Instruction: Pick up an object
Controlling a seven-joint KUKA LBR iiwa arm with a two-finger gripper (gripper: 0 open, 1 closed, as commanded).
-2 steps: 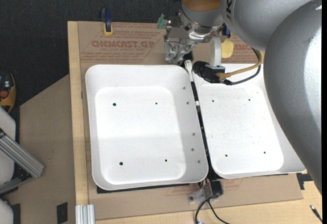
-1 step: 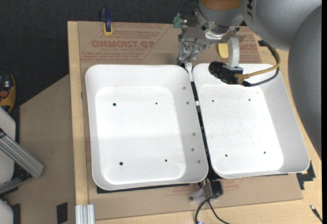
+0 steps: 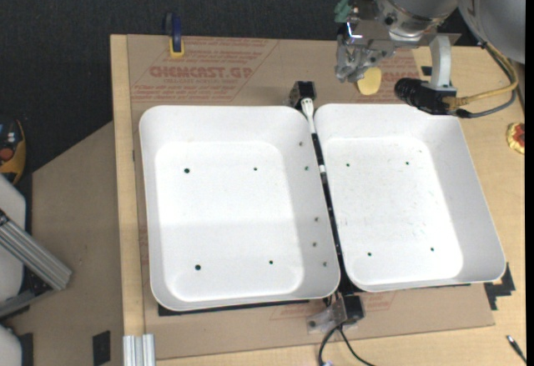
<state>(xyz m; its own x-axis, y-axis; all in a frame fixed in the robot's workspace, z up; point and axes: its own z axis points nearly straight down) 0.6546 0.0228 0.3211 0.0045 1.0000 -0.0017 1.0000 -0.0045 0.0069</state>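
The gripper (image 3: 357, 64) hangs above the worktop (image 3: 225, 72) beyond the right bin (image 3: 467, 189); its state cannot be told. A small, pale yellow, rounded object (image 3: 370, 81) sits just beside it, outside both bins.

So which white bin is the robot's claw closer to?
The right bin. The gripper hangs just past its far left corner; the left bin lies further away.

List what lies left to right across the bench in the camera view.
Blue clamp → left bin → black clip → gripper → yellow object → right bin
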